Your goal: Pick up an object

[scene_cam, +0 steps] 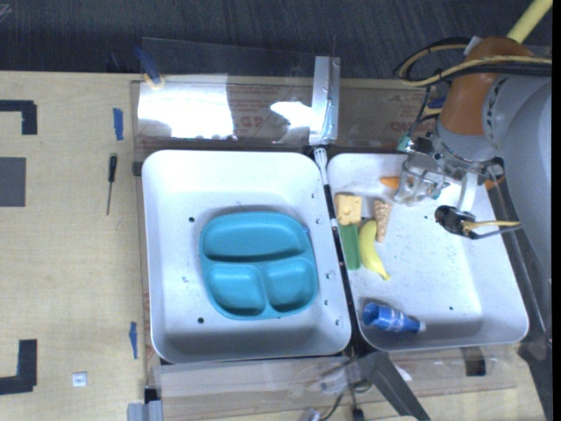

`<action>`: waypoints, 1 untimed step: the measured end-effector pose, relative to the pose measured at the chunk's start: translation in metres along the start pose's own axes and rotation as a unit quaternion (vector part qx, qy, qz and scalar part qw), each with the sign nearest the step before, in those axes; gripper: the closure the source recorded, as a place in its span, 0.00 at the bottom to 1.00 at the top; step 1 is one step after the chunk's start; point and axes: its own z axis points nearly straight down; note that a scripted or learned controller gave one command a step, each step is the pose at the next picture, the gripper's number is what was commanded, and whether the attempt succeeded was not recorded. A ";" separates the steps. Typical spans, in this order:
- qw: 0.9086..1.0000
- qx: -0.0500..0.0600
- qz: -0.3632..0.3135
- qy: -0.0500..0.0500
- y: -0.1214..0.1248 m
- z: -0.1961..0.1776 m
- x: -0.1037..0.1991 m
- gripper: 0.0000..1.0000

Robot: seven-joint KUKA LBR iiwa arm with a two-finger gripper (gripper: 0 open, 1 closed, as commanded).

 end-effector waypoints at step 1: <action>1.000 0.000 -0.001 -0.001 0.000 -0.011 0.000 1.00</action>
